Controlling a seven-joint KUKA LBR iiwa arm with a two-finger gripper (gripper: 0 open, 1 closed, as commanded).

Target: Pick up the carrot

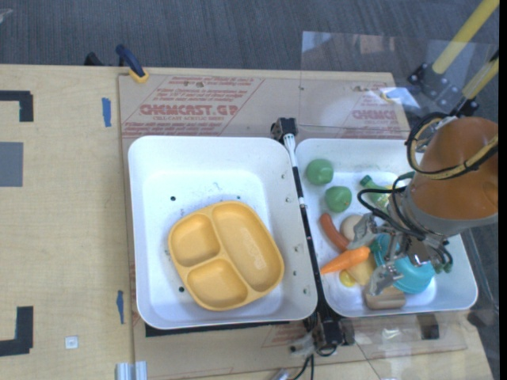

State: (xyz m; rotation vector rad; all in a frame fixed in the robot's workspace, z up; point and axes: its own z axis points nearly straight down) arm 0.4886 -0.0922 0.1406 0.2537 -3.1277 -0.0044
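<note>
orange and tapered, the carrot (pixel 346 260) lies slantwise on the floor of the right bin (pixel 463 287), near its left wall, just below a red sausage-shaped piece (pixel 330 229). the gripper (pixel 394 269) hangs just right of the carrot's thick end, among other toys; its opening cannot be told. 2 green balls (pixel 320 172) sit further up. a yellow 3-compartment tray (pixel 226 254) rests in the left bin (pixel 158 180).

Even, bright overhead light fills the scene, and the white bins (pixel 150 212) are near blown out, with only soft shadows along their inner walls. The yellow divided plate (pixel 226 254) carries a mild sheen. Focus is slightly soft throughout, with the arm's orange band (pixel 459 169) blurred.
</note>
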